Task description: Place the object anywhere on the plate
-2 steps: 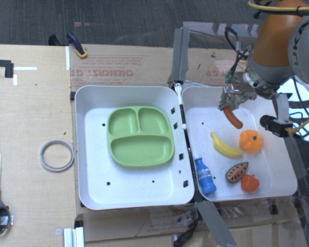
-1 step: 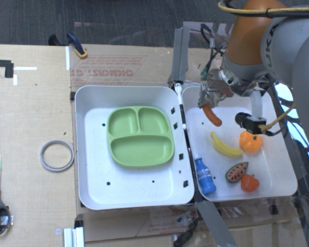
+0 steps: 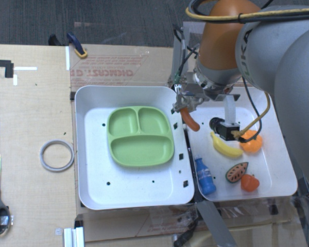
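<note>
The gripper point(image 3: 186, 108) seems to pinch an orange carrot-like object point(image 3: 190, 121) above the divide between the bins, mid-carry, and next must travel left over the green plate point(image 3: 140, 136).

The grey arm point(image 3: 278, 50) reaches in from the right, its gripper point(image 3: 184, 106) pointing downward, fingers closed on something orange.

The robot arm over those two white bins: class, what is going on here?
A grey arm with an orange band reaches in from the right, its gripper low over the wall between the two bins. An orange carrot-like piece hangs right under it, apparently carried. The green divided plate sits in the left bin with nothing on it yet. A banana, blue bottle and other toy foods lie in the right bin.
</note>
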Motion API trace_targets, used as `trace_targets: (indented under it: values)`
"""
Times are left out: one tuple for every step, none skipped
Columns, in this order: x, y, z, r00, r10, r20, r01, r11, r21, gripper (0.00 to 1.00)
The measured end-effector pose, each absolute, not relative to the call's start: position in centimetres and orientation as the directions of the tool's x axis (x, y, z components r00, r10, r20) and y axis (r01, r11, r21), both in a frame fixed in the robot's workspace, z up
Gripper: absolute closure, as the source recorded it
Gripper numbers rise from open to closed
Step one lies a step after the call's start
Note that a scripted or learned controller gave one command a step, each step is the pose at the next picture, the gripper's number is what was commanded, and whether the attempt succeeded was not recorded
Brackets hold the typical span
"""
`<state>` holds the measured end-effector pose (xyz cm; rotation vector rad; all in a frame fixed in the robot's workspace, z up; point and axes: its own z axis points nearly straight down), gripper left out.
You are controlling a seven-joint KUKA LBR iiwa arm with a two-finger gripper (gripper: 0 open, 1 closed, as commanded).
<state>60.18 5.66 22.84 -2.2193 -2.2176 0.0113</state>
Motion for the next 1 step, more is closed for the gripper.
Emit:
trace_targets:
  values:
    - [60.18, 5.64, 22.84, 0.001, 1.0, -0.003, 1.0, -0.001, -0.008, 0.0]
